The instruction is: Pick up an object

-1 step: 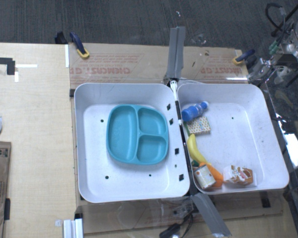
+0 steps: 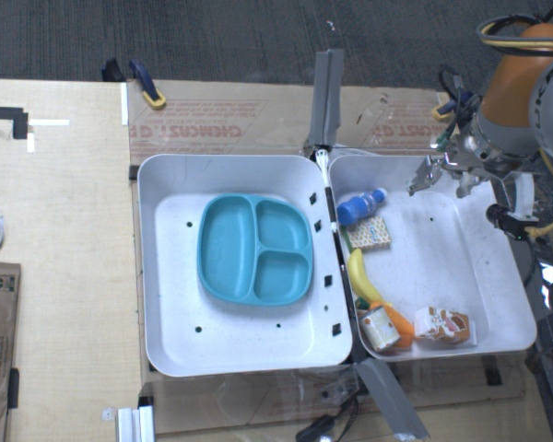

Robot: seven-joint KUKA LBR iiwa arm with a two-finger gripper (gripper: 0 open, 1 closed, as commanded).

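Note:
The right bin (image 2: 479, 247) holds a blue bottle (image 2: 359, 206) at its far left. A speckled square packet (image 2: 370, 235) lies just below the bottle. A yellow banana (image 2: 362, 280) runs along the left wall. An orange carrot (image 2: 399, 321) and a small carton (image 2: 378, 330) sit at the near left. A brown-and-white pouch (image 2: 442, 326) lies at the near middle. My gripper (image 2: 442, 180) hangs over the bin's far right corner, open, with nothing between its fingers. It stands well to the right of the bottle.
The left bin (image 2: 166, 274) carries a teal divided plate (image 2: 255, 249). A grey divider post (image 2: 327, 95) rises between the bins at the back. Clamps sit on the cardboard behind. The right bin's middle floor (image 2: 442, 256) is bare.

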